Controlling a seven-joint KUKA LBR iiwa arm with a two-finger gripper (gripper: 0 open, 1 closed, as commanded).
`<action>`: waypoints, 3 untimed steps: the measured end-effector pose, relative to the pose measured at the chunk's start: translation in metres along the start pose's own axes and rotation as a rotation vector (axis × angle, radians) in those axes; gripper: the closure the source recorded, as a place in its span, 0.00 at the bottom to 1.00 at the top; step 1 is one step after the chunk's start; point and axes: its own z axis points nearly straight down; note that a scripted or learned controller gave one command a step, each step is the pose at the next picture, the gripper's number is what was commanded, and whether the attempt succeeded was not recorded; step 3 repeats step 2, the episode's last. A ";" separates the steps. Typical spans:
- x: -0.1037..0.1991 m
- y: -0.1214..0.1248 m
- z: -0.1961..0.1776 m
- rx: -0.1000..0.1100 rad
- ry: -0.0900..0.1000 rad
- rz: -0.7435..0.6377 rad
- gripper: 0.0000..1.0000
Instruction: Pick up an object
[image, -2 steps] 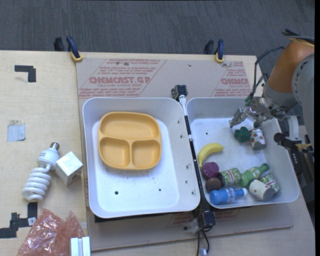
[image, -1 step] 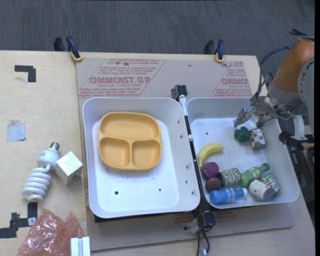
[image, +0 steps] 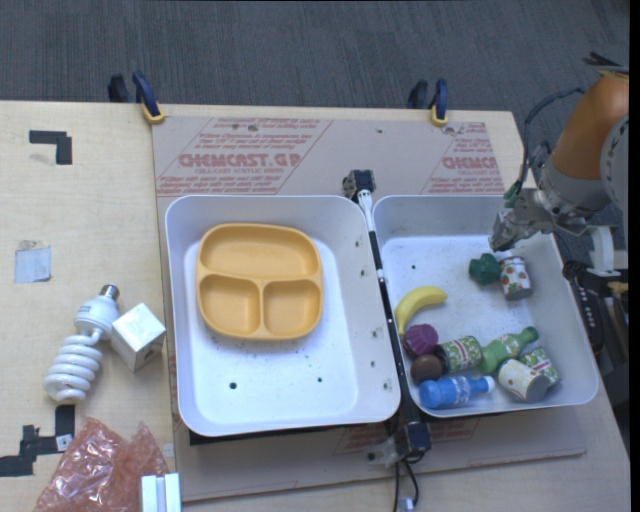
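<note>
My gripper (image: 503, 236) low over the right bin's (image: 570, 300) far side, whether closed or apart I cannot tell, small green object (image: 484, 269) just beside it, small can (image: 516, 277) touching that object

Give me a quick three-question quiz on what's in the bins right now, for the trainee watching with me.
1. True or false: the yellow divided plate lies in the right bin.
2. Which item lies nearest the gripper? A) banana B) dark green toy C) blue bottle
3. Fill in: the light bulb lies outside the bins, beside a white ____.

Key: 1. False, it lies in the left bin. 2. B. 3. cube.
</note>
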 end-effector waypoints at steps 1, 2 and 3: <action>0.002 0.000 0.000 0.001 0.003 0.000 0.00; 0.008 -0.030 0.011 0.004 0.001 0.008 0.00; 0.008 -0.030 0.011 0.004 0.001 0.008 0.00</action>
